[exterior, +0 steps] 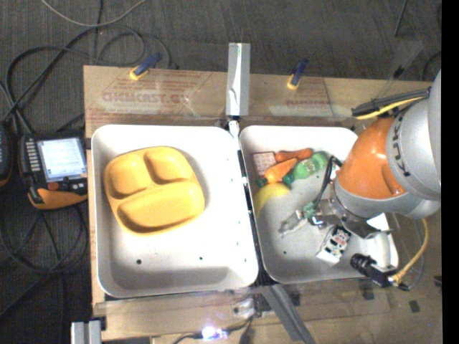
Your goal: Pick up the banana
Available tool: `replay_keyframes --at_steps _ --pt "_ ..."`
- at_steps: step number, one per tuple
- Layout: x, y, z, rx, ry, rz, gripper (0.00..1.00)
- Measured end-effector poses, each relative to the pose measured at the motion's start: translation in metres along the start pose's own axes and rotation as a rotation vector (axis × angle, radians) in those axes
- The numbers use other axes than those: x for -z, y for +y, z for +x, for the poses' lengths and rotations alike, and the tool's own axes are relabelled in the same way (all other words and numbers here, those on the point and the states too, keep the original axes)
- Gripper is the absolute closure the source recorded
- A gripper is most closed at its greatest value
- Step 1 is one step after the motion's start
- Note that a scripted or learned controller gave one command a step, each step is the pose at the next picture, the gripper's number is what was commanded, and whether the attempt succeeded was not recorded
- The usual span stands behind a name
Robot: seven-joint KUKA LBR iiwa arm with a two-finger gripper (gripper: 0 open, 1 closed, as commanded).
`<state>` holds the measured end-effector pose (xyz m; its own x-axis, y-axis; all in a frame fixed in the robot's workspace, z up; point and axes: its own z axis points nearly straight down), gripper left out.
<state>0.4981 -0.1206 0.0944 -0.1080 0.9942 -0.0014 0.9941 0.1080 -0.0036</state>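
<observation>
The banana (267, 193) is a yellow, rounded piece lying in the right bin (301, 267) against its left wall, just below the carrots. My gripper (290, 223) hangs low over the bin floor, a little to the right of and below the banana, without touching it. Its two metal fingers stand apart and open, with nothing between them. The grey and orange arm (373, 170) covers the bin's right part.
Two orange carrots (285, 165) and a green item (310, 166) lie at the back of the right bin. A small white printed box (333, 244) sits under the wrist. The left bin (172, 264) holds a yellow compartment plate (154, 188).
</observation>
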Motion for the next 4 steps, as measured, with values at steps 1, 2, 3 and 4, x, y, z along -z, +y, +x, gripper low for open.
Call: replay_keyframes --at_steps 1,2,3,4 --pt "-0.005 0.071 0.005 -0.17 -0.004 -0.012 0.0" --pt "0.005 0.072 0.005 -0.169 -0.007 -0.013 1.0" --pt "0.005 0.071 0.004 -0.169 -0.008 -0.012 0.0" --pt "-0.004 0.012 0.023 -0.012 -0.006 -0.02 0.0"
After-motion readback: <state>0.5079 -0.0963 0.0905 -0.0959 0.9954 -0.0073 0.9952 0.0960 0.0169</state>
